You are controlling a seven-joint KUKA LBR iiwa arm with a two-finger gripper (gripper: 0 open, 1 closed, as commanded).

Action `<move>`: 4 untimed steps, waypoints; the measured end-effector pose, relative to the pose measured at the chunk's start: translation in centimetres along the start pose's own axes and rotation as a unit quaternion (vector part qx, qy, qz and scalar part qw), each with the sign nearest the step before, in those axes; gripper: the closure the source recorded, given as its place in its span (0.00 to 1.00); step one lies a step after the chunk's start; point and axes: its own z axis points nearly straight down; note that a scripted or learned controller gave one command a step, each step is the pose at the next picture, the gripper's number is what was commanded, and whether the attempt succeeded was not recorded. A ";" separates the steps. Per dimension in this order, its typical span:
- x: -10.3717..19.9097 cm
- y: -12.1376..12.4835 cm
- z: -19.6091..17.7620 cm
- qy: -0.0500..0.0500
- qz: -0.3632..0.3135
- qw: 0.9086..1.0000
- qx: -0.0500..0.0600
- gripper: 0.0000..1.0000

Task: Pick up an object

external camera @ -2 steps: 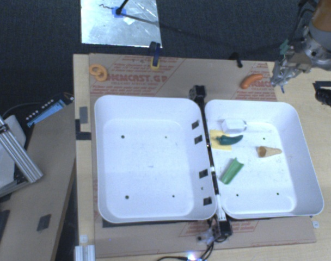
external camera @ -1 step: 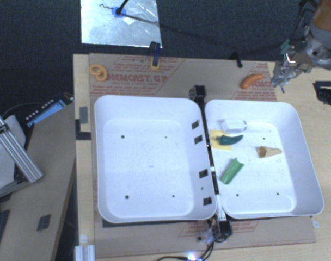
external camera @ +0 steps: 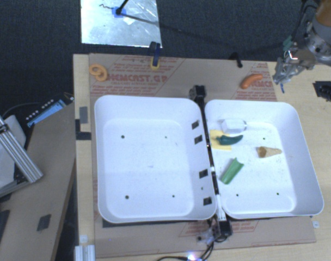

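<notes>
The gripper (external camera: 281, 73) hangs above the bench beyond the right bin (external camera: 304, 145); whether it is open or closed, I cannot tell. In that bin lie a green block (external camera: 231, 171), a teal pepper (external camera: 228, 140), a white piece (external camera: 233, 125) and a tan cone (external camera: 268, 152).

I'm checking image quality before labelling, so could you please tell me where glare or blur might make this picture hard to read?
In the camera view, the foil sheet behind the bench throws bright glare; the two white bins are evenly lit, with soft detail, so the pale object nearly blends into the right bin; the tool at top right looks slightly blurred; the green piece stays distinct.
</notes>
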 end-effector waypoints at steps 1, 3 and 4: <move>11.2 -2.5 -4.1 0.005 0.000 1.000 0.002 1.00; 1.8 0.0 -8.8 0.001 0.009 1.000 0.001 1.00; 7.3 -7.7 -10.7 0.004 0.004 1.000 0.004 1.00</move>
